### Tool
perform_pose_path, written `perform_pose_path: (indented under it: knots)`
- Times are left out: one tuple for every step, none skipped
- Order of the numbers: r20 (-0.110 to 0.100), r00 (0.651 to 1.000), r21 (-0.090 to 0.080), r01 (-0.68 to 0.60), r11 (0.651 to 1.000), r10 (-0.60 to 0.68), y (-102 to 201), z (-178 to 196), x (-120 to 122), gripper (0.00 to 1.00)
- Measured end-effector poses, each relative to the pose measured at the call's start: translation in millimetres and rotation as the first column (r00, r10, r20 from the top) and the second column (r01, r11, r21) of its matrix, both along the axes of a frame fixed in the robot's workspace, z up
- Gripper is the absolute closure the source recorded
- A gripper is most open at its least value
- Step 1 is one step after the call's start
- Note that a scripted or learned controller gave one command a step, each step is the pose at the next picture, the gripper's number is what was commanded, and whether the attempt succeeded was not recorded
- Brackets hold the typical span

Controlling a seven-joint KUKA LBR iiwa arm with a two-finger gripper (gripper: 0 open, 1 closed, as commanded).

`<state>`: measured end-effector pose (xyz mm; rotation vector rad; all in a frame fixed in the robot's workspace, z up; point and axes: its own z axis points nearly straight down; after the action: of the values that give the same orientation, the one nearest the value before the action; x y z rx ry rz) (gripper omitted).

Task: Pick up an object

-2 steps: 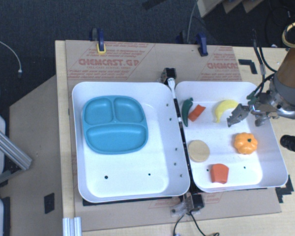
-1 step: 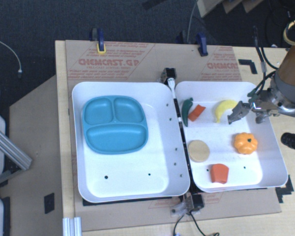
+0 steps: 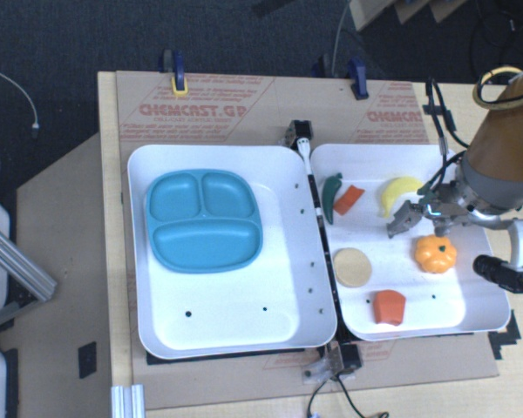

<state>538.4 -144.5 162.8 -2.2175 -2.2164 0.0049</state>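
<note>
Camera view shows the fingers (image 3: 417, 219) spread apart, pinching nothing, hovering over the right white bin (image 3: 366, 319) between the yellow banana-shaped toy (image 3: 399, 192) and the small orange pumpkin (image 3: 435, 254). A blue divided plate (image 3: 205, 219) lies in the left white bin (image 3: 235, 320).

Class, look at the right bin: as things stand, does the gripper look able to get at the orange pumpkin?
Probably yes. The gripper hangs in the right bin just up and left of the orange pumpkin, which sits apart from the yellow banana and red block, nothing lying over it.
</note>
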Motion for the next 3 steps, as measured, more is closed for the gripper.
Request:
perform_pose_path:
  knots:
    - [0.002, 1.000, 0.000, -0.001, 1.000, 0.001, 8.9, -48.5, 3.3, 0.00]
    - [0.003, 1.000, -0.001, -0.001, 1.000, 0.001, 9.4, -79.6, 2.9, 0.00]
    - [0.007, 1.000, -0.003, 0.000, 1.000, 0.000, 9.1, -68.0, 3.7, 1.00]
